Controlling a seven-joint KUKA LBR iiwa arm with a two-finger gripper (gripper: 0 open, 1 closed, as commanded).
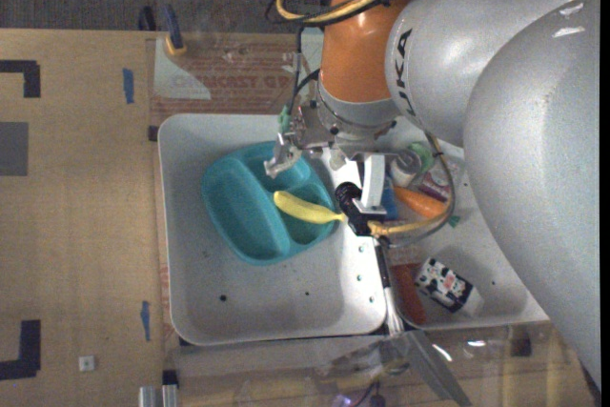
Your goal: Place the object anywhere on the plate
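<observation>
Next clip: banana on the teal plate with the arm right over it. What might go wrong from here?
1. The banana lies near the teal plate's right rim, its stem end reaching over the edge; a nudge might roll it into the white bin.
2. The gripper hangs close above the plate's upper edge, so a careless retreat may clip the plate or drag the banana.

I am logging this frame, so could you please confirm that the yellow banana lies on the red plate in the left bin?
Not quite: the plate is teal, not red. The camera view shows the yellow banana lying on its right side, in the left bin.
</observation>
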